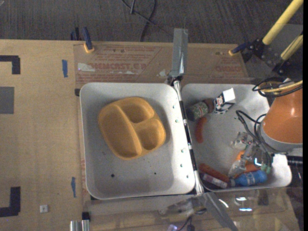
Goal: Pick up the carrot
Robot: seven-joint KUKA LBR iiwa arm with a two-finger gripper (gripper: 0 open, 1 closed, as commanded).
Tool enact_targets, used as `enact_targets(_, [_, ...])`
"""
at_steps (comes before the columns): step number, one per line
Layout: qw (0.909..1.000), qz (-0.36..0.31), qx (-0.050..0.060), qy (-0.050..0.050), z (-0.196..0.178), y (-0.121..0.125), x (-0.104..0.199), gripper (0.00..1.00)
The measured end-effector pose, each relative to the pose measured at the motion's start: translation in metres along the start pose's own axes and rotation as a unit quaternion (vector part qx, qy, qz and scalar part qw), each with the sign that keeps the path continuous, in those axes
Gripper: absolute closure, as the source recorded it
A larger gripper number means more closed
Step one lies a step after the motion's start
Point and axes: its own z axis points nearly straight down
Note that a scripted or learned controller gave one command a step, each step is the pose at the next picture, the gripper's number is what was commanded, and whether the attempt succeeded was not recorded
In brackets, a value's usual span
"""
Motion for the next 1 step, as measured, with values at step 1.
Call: enact_targets(1, [1.0,0.002,-0.001,0.001,-0.0095,-0.0004,0.0003,1.0])
